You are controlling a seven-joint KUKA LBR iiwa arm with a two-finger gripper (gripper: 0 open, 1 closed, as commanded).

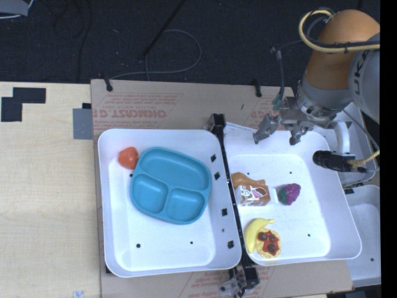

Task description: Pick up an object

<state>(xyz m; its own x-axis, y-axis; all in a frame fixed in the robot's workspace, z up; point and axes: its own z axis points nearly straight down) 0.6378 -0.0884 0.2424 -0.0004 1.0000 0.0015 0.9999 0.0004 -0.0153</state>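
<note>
Two shallow white bins side by side on the bench, seen from above at a slant. Left bin (118, 241): a blue divided plate (169, 185) lying flat across its middle, an orange-red ball-like item (128, 158) just beside the plate's upper-left rim, near the bin's back-left corner. Right bin (316, 234): a small brown packet (250, 192) close to the shared divider, a purple grape-like toy (288, 193) just to its right and apart from it, a yellow banana (254, 230) touching a small pizza-like toy (270, 243) at the near edge. Gripper (278, 135) up over the right bin's back rim, fingers spread wide, nothing between them, well apart from every item below. Grey arm with orange band (338, 48) reaching in from the right. Brown cardboard sheet (167, 104) beneath both bins, pale wooden bench top (43, 191) to the left.
</note>
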